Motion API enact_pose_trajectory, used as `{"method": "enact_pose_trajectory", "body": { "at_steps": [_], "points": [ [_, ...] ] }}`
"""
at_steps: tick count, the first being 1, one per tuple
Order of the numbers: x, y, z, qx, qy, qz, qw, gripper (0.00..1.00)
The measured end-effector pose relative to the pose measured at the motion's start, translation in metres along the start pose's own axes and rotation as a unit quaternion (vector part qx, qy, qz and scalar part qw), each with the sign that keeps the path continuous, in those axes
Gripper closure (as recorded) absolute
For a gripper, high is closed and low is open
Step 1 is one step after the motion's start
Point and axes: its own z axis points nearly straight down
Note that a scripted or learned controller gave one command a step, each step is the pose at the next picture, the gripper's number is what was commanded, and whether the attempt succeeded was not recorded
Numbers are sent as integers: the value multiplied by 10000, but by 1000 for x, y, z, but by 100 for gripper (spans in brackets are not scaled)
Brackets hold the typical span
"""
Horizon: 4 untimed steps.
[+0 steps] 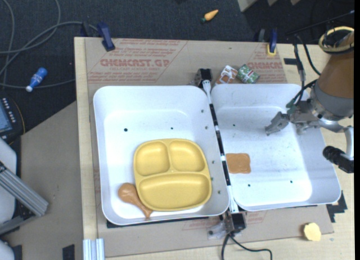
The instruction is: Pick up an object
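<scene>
Brown flat piece (238, 163) lies near the tool (279, 122), apart from it.

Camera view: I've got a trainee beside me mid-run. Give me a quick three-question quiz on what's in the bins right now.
1. True or false: the yellow divided plate lies in the right bin.
2. Which item lies in the right bin near the divider? A) blue bottle B) brown flat piece C) orange drumstick
3. Fill in: the gripper hangs over the ___ bin, with nothing seen between its fingers.

Key
1. False: it lies in the left bin.
2. B. The drumstick sits in the left bin beside the plate.
3. Right.
</scene>
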Motion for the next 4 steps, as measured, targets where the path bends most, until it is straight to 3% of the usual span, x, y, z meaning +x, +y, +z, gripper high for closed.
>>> {"method": "enact_pose_trajectory", "body": {
  "at_steps": [1, 2, 3, 4],
  "points": [
    [106, 5, -24, 42, 43, -66, 10000, 0],
    [71, -21, 40, 109, 44, 0, 9999, 0],
    [76, -54, 79, 76, 49, -4, 10000, 0],
    [10, 36, 78, 19, 12, -20, 10000, 0]
  ]
}}
